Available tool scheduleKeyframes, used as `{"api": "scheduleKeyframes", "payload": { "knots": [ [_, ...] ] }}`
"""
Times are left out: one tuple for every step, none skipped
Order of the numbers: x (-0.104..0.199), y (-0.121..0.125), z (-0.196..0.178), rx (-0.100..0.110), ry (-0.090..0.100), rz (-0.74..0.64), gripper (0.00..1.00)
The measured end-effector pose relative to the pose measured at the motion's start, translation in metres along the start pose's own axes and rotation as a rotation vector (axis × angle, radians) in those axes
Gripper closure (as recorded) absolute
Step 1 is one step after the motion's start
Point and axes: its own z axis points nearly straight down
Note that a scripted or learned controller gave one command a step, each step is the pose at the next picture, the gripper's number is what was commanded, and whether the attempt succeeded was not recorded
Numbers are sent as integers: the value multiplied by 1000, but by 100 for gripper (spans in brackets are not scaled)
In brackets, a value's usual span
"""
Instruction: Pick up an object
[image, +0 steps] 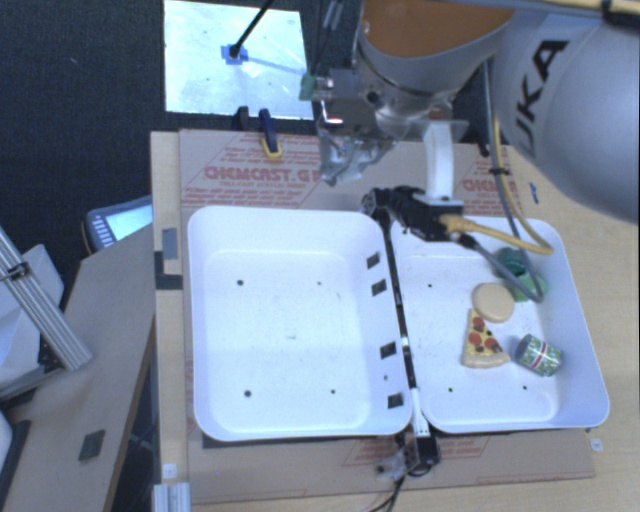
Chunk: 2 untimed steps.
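The can (539, 355), pizza slice (484, 341) and round biscuit (493, 302) lie well below-right of the gripper (345, 160); gripper state cannot be determined.

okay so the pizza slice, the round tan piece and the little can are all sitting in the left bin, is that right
Not quite. The camera view shows the pizza slice, the round tan piece and the little can all sitting in the right bin, not the left one.

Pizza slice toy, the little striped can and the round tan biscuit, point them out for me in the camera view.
pizza slice toy (484, 341), camera view, middle of its topped face.
striped can (539, 355), camera view, its side wall.
round tan biscuit (493, 301), camera view, centre of its top.
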Motion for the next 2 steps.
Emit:
{"api": "scheduleKeyframes", "payload": {
  "knots": [
    [45, 71, -1, -2, 0, 1, 100],
    [43, 20, 109, 17, -5, 7, 100]
  ]
}}
